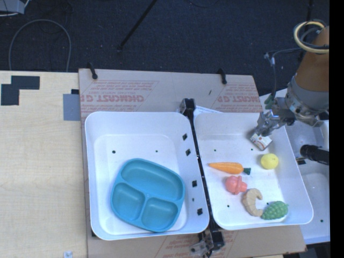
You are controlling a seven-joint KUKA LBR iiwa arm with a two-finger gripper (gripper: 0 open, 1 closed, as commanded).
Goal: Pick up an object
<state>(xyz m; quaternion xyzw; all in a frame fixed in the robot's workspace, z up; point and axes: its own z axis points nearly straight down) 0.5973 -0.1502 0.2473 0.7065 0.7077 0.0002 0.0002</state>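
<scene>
Nearest the camera, at the bottom edge between the two bins, a black clamp (207, 244) sat on the cardboard sheet (161, 93) under them; left white bin (102, 144) held a blue divided plate (148, 194), three compartments, lying flat in the near half of the bin; right white bin (301, 198) held all the toy food; green grape bunch (274, 210) in the near right corner, touching a tan croissant-like piece (251, 201) just to its left; pink lumpy toy (235, 185) just up-left of that piece, close but contact unclear; orange carrot (228, 167) with dark green stub end lay across the bin middle, tip pointing to the view's left, just above the pink toy; yellow lemon (269, 161) right of the carrot, apart from it, near the right wall; gripper (263, 138) was over the far right part of the right bin, above the lemon and clear of it, nothing visible between the fingers; couldn't tell if the jaws were spread or pressed together, too small and blurred; grey wrist and orange band (314, 71) rose to the upper right; bench top (37, 165) to the left was pale wood with dark patches; dark floor with cables behind.
</scene>
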